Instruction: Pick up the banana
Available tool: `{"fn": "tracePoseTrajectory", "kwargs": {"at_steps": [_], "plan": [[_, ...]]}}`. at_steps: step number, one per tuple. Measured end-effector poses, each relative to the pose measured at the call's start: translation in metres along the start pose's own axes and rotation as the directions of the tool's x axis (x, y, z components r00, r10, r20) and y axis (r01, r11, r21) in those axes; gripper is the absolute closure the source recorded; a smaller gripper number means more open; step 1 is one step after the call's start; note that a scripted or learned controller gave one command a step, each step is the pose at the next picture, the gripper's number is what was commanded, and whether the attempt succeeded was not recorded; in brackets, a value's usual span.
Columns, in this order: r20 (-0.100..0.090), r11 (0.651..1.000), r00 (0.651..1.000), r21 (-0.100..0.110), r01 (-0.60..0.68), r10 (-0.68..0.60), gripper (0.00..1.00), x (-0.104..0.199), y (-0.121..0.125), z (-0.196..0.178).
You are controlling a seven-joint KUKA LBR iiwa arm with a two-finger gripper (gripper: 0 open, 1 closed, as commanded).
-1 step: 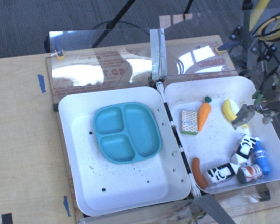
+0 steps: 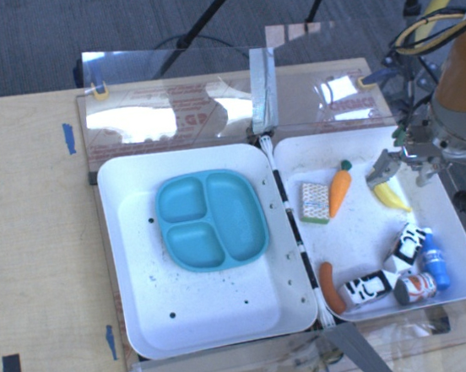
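The yellow banana (image 2: 391, 196) lies in the right bin (image 2: 367, 231), near its right side and just right of the carrot. My gripper (image 2: 403, 172) hangs right over the banana's upper end, reaching in from the right. It is open, with one grey finger (image 2: 382, 171) out to the left and the other to the right. Nothing is held between the fingers. The banana's upper end is hidden under the gripper.
An orange carrot (image 2: 339, 190) and a speckled block (image 2: 314, 202) lie left of the banana. Along the near wall sit a sausage (image 2: 331, 287), a black-and-white toy (image 2: 368, 286), a can (image 2: 414, 287) and a blue bottle (image 2: 435, 261). The left bin (image 2: 148, 320) holds a blue divided plate (image 2: 212, 219).
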State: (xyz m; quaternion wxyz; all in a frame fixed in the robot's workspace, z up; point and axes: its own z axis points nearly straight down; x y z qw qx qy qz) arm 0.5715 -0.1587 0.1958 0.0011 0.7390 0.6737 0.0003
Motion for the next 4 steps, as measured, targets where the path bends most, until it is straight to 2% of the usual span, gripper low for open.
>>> {"fn": "tracePoseTrajectory", "kwargs": {"at_steps": [1, 2, 3, 4], "plan": [[0.001, 1.0, 1.0, -0.006, 0.028, -0.028, 0.0, -0.051, 0.067, 0.054], [-0.017, 1.0, 1.0, -0.006, -0.003, 0.003, 0.0, -0.044, 0.043, 0.106], [-0.008, 1.0, 1.0, -0.006, -0.004, 0.004, 1.0, -0.048, 0.042, 0.097], [0.001, 0.971, 0.971, 0.0, -0.239, 0.239, 1.0, 0.0, 0.03, 0.004]]}}
